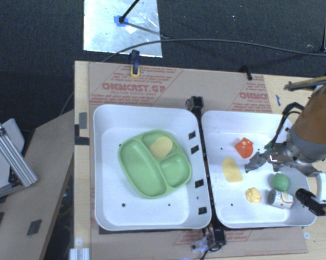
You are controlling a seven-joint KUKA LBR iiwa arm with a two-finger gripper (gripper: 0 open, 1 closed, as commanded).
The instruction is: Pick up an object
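The right bin [219, 208] holds several small objects. An orange-red block [244, 146] lies near its middle, with a pale yellow piece [231, 170] below and to the left. Along the front sit a small yellow lump [252, 195], a green ball [280, 182] and a small can on its side [280, 198]. My gripper [252, 165] reaches in from the right and hovers low between the orange-red block and the pale yellow piece, just right of the latter. Nothing is visibly held in it.
The left bin [107, 205] holds a green divided plate [145, 177] with a yellow item [161, 147] in its top compartment. The grey and orange arm [312, 132] covers the right bin's right side. A black cable runs across the board behind the bins.
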